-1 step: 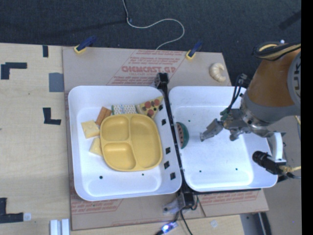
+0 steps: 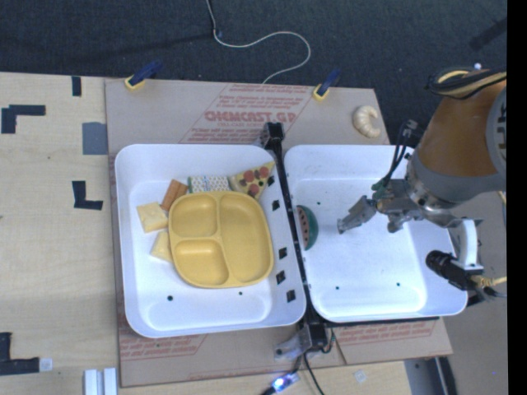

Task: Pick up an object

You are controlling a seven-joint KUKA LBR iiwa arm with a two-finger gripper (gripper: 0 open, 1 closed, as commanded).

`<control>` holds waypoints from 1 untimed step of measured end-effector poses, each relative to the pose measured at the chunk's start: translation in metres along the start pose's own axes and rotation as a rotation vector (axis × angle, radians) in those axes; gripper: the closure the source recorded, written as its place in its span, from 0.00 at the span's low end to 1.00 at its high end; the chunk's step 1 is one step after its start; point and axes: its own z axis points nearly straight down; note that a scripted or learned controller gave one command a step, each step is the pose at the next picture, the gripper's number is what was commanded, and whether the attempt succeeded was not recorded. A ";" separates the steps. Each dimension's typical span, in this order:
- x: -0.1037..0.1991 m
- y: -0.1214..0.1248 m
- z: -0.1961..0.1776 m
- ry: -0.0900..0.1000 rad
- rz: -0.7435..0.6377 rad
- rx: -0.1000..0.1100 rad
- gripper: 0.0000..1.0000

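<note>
My gripper (image 2: 370, 224) hangs over the middle of the right bin (image 2: 412, 303), open, with nothing between its fingers. A watermelon-slice toy (image 2: 308, 225), red with a green rind, lies against that bin's left wall, a short way left of the gripper. In the left bin (image 2: 140, 295) a yellow divided plate (image 2: 221, 239) covers the centre. Square crackers (image 2: 151, 217), a brown piece (image 2: 173, 193) and a pizza-slice toy (image 2: 254, 178) lie along the plate's upper and left edges, partly tucked under it.
A beige lump (image 2: 368, 120) rests on the cardboard behind the right bin. Blue and yellow clamps (image 2: 144, 74) (image 2: 327, 81) hold the cardboard's far edge. The black divider (image 2: 284, 220) runs between the bins. The arm's body (image 2: 461, 155) looms over the right bin's right side.
</note>
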 end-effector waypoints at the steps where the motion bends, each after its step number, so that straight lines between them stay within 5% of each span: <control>1: 0.006 -0.001 0.045 0.000 0.000 0.003 0.00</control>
